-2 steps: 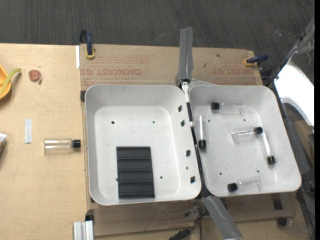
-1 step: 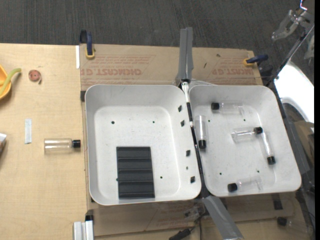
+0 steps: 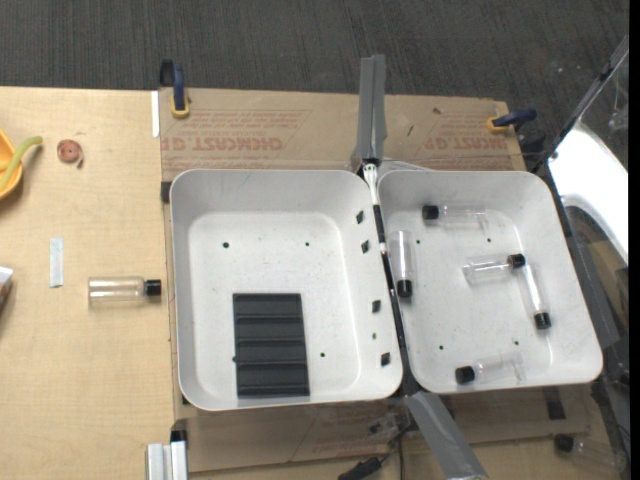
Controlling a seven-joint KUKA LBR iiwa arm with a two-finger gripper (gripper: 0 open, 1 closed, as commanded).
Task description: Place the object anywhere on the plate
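A black ridged plate (image 3: 270, 344) lies flat in the left bin (image 3: 200, 218), near its front wall. In the right bin (image 3: 560, 258) lie several clear vials with black caps. One vial (image 3: 401, 258) rests along the bin's left wall. Another vial (image 3: 458, 214) lies near the back. A pair of vials (image 3: 490, 268) sits right of centre, meeting in an L shape. A further vial (image 3: 492, 371) lies by the front wall.
On the wooden bench left of the bins lies another clear vial (image 3: 118, 288), with a small white strip (image 3: 56, 263) and a yellow object (image 3: 10, 163) farther left. Clamps (image 3: 175, 88) hold the cardboard behind the bins. A grey divider bar (image 3: 371, 108) rises between the bins.
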